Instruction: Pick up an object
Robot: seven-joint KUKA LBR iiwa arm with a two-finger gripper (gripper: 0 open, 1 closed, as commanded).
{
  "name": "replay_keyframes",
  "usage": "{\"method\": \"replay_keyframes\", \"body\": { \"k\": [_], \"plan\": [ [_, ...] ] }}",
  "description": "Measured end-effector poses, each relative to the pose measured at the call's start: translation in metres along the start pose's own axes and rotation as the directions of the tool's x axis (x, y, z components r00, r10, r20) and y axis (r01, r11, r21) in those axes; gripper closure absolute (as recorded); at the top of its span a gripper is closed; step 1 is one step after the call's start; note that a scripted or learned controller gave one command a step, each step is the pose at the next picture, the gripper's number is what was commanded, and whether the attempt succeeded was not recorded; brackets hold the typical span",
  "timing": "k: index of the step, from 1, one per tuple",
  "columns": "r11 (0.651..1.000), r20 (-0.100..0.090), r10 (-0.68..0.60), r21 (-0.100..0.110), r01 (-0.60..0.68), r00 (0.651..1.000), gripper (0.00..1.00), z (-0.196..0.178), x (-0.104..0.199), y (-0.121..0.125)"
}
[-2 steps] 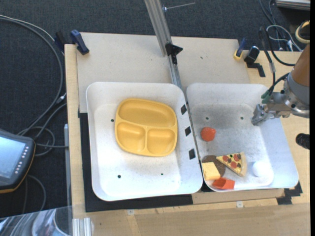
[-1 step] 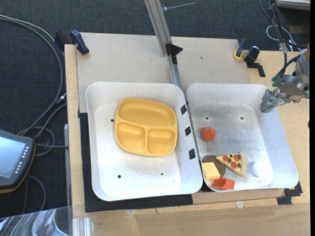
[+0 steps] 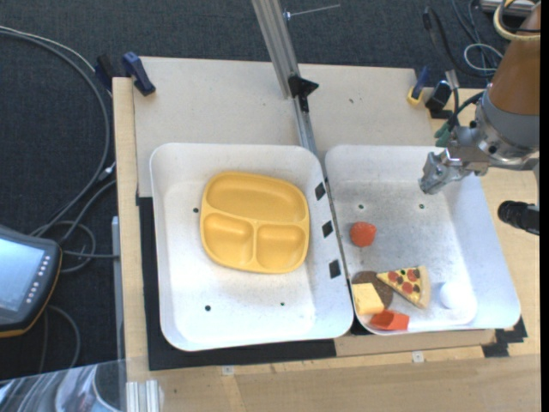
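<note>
My gripper point(image 3: 431, 178) hangs over the far right part of the right bin point(image 3: 489, 256), its metal fingers pointing down and left. Nothing shows between them. Below it in that bin lie a small red ball point(image 3: 364, 233) near the middle, a pizza slice point(image 3: 407, 284), a brown piece point(image 3: 377, 281), a yellow cheese block point(image 3: 367, 299), an orange-red piece point(image 3: 390, 320) at the front edge, and a white egg-like object point(image 3: 452, 295) at the front right. The gripper is well apart from all of them.
The left bin point(image 3: 171, 316) holds a yellow divided plate point(image 3: 255, 221). A slanted metal pole point(image 3: 279, 33) rises from the divider between the bins. Blue clamps point(image 3: 137, 71) sit at the bench's far corners, and cables lie on the floor around.
</note>
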State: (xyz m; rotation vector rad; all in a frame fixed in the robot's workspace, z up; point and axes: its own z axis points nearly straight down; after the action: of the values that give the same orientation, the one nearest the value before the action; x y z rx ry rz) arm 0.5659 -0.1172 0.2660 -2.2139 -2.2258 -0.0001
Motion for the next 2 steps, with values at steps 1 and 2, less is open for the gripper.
{"method": "replay_keyframes", "body": {
  "k": [1, 2],
  "plan": [
    [1.000, -0.001, 0.000, 0.002, 0.000, 1.000, 1.00, 0.013, 0.046, 0.014],
    [1.000, 0.000, -0.002, -0.005, 0.002, 1.000, 1.00, 0.011, 0.098, 0.035]
  ]
}}
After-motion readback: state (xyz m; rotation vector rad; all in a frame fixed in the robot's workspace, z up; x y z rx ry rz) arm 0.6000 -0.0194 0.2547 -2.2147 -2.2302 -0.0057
